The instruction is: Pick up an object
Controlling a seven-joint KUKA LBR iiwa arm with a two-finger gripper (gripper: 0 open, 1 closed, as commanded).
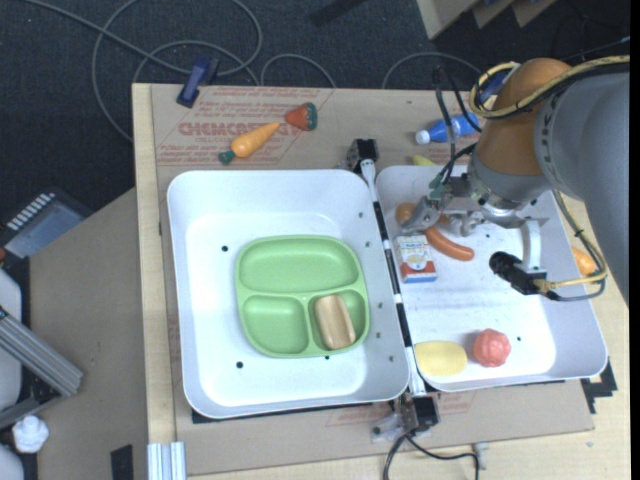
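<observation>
Right bin (560, 363): claw (437, 211) over sausage (450, 245)

- Setting: robotics lab — not a home.
- Evidence: loose cables (150, 28) on dark carpet (60, 118); cardboard-topped desk (250, 128) with two white bins (190, 268); toy food items — test props.

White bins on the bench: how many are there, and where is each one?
2. The left bin holds a green divided plate. The right bin lies beside it, touching along the middle edge, partly covered by the arm.
</observation>
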